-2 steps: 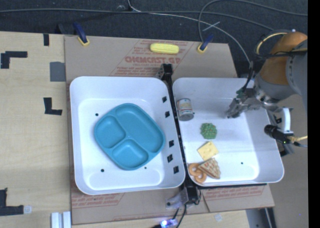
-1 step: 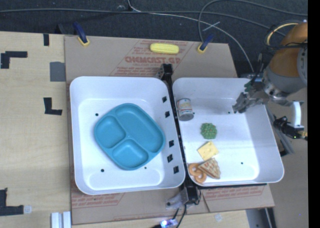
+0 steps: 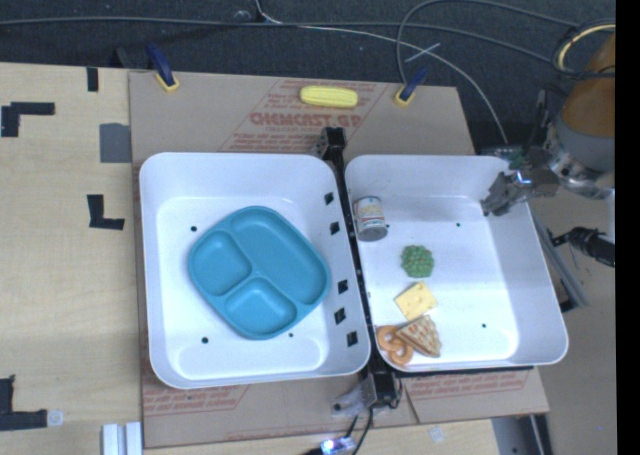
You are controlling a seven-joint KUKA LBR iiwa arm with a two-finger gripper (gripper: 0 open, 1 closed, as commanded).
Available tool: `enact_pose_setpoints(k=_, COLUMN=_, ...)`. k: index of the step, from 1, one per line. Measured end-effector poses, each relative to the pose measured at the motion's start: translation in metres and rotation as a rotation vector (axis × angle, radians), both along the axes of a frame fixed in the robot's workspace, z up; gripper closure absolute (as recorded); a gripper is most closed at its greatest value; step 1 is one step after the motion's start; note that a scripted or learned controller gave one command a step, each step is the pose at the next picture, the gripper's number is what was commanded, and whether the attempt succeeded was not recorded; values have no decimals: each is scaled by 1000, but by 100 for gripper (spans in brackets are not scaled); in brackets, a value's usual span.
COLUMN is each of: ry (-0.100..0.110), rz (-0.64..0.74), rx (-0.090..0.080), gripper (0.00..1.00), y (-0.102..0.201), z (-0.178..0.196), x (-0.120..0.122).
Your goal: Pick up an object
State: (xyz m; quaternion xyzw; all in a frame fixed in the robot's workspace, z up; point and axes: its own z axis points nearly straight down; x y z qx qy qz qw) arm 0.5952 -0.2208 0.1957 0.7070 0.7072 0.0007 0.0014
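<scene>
Starting at the near edge, the right bin (image 3: 520, 338), a shallow white plastic tray with rounded corners, holds four food items and a can. At its 7 o'clock corner lies a brown twisted pretzel (image 3: 394, 344), touching a tan triangular pizza slice (image 3: 423, 335) with a speckled top. Just beyond sits a flat yellow cheese wedge (image 3: 415, 299). Farther in, near the bin's centre, rests a green broccoli floret (image 3: 418, 262) with a bumpy, rounded surface. At 10 o'clock, a small cylindrical metal can (image 3: 370, 217) lies against the left wall.

The left bin (image 3: 165, 273), same white material, contains a smooth blue compartment plate (image 3: 258, 270), rounded-rectangular and divided into three recesses, set at a slant.

The gripper (image 3: 497, 201), dark metal, hangs over the right bin's 1 o'clock rim, well apart from all items. Whether its jaws are open or closed cannot be determined; nothing is seen between them.

Beyond both bins, on the brown cardboard sheet (image 3: 250, 113) at 12 o'clock, lies a yellow oblong banana-like object (image 3: 328, 97), between two blue-and-yellow clamps (image 3: 163, 71).
</scene>
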Motion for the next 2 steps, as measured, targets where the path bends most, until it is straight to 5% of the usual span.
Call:
enact_pose_setpoints(k=1, ry=1, rz=1, rx=0, gripper=100, y=0, z=37, x=1)
enact_pose_setpoints(k=2, ry=2, rz=5, rx=1, gripper=100, y=54, z=43, x=15)
